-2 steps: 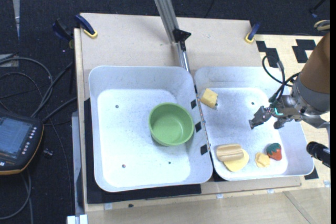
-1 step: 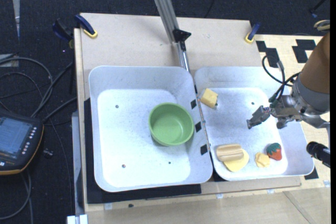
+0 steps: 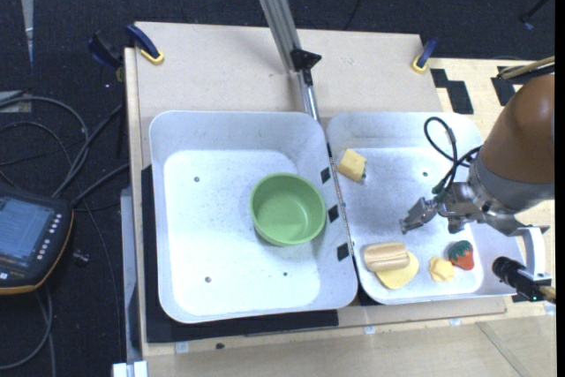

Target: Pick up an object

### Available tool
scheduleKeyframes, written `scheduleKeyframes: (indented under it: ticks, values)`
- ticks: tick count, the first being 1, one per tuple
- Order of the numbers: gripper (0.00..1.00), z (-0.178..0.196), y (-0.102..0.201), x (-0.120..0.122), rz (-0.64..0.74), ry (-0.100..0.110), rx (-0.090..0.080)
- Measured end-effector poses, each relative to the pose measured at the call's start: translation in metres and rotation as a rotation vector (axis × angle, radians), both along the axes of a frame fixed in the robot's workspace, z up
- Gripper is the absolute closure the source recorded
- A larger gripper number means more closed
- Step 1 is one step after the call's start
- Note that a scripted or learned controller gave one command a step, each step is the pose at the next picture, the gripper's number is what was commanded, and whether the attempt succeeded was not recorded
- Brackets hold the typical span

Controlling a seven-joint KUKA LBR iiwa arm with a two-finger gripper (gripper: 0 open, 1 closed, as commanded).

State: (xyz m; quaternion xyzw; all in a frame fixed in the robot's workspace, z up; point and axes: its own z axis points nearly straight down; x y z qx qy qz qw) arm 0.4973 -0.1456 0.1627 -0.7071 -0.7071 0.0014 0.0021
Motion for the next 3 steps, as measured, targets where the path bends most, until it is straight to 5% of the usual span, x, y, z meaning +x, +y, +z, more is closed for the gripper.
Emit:
scheduleKeyframes:
  ticks: [2, 3]
  values:
    - [0.0, -0.068, 0.001, 0.0, 0.0, -0.004, -0.001]
    - [1.0, -0.056, 0.001, 0.001, 0.0, -0.007, -0.002]
